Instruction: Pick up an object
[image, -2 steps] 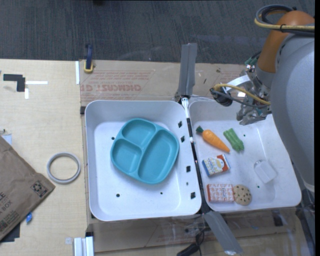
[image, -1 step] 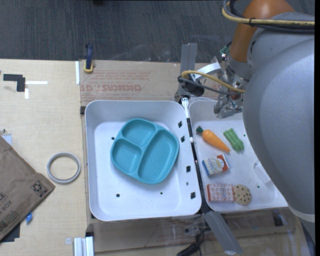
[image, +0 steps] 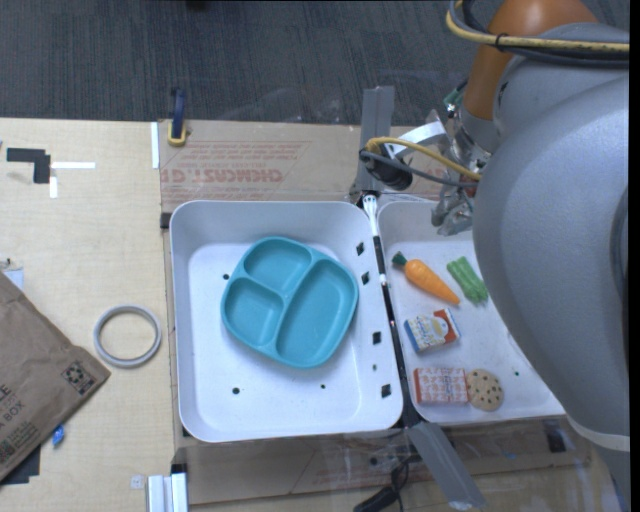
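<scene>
Arm (image: 560, 200) looms over right bin (image: 520, 400) holding carrot (image: 431, 281), grip state can't tell; blue plate (image: 290, 300) in left bin (image: 200, 400).

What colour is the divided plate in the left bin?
The divided plate is teal blue, seen in the camera view.

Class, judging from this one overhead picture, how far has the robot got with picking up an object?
Done: nothing looks lifted. The carrot, green piece, small carton, red packet and cookie all lie on the right bin floor, and the blue plate lies in the left bin. In hand: the arm hangs over the right bin. Left: the whole grasp and lift.
</scene>
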